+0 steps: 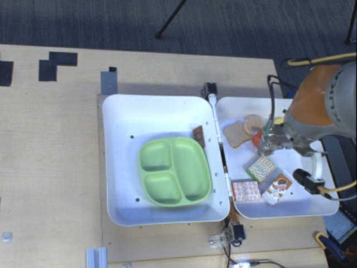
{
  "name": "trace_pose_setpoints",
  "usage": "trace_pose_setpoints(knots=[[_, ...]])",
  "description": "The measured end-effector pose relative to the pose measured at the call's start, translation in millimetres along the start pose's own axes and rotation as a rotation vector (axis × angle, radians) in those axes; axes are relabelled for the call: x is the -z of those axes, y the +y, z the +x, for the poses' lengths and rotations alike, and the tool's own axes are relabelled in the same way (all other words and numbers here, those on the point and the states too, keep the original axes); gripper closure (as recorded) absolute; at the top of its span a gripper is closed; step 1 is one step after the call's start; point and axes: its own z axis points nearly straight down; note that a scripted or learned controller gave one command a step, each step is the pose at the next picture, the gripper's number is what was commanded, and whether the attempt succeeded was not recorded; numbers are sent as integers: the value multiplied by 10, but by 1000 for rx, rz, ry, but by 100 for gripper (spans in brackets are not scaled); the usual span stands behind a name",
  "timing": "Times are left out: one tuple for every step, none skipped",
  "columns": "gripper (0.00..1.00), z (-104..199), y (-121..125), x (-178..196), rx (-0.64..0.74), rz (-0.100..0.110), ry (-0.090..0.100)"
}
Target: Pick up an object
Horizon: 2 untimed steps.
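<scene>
So from the overhead camera you've got the two white bins sitting side by side on the desk, and the arm comes in from the right with its gripper down low in the right bin, hovering over the upper middle of the pile. Honestly can't tell if the fingers are apart or together, the wrist blocks them from this angle, and I don't see anything clearly pinched between them. All the pickable stuff is in that right bin: a tan bread-slice-looking piece at the upper left, a small red thing just beside the gripper, a green patterned packet right below it, a red-and-white box near the bottom left corner and another little carton next to that. The left bin holds a green divided plate plus a small brown piece near the divider. What could go wrong, I'd guess: everything's packed close, so closing there could catch the edge of two items or just shove the red thing sideways against the bread piece. The flat packet looks like it'd slip out too, not much to grab on something lying that flat.
</scene>
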Motion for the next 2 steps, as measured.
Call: trace_pose_setpoints(knots=[[0,0,0,-1,0,0,0],[100,6,12,106,1,-3,0]])
